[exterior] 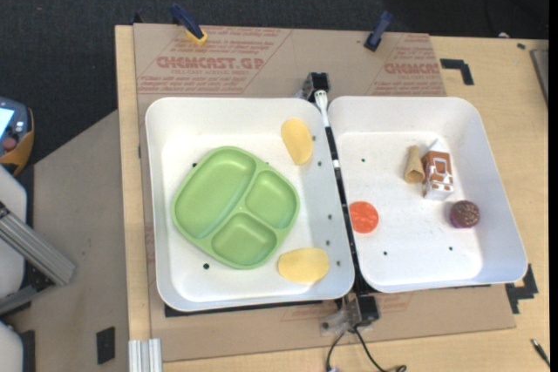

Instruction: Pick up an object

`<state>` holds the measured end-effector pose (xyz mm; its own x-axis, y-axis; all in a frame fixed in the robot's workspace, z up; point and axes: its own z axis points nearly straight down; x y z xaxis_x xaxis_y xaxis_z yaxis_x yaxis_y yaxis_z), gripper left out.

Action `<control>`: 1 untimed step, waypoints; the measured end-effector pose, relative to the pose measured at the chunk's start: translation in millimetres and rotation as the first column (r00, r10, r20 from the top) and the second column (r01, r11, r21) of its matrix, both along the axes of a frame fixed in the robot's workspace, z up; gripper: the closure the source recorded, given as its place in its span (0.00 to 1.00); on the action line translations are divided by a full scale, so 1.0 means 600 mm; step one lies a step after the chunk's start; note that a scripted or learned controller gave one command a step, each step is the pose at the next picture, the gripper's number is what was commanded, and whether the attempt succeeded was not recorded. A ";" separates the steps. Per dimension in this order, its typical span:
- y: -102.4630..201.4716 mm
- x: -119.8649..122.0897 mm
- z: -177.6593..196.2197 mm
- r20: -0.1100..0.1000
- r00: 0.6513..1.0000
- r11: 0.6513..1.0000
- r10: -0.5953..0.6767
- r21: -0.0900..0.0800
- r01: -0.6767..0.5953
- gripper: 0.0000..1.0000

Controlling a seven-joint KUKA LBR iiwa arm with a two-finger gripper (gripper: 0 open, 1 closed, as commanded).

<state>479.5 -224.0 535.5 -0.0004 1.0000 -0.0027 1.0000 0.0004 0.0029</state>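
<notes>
Brown board [261, 57] — two blue clamps [188, 23]

From my seat the small printed carton [438, 172] in the right bin [497, 187] is too small to read, and I can't identify the dark round object [464, 214] beside it. The frame's left edge cuts off a blurred blue-rimmed thing [12, 135] and a grey bar [30, 244].

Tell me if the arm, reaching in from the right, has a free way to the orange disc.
Probably yes: the orange disc lies flat in the right bin, apart from other items, though close to its left wall.
</notes>
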 end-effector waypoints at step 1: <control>0.000 0.000 0.000 0.000 1.000 1.000 0.000 0.000 0.000 1.00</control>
<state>479.5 -224.0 535.5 -0.0005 1.0000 -0.0026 1.0000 0.0005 0.0027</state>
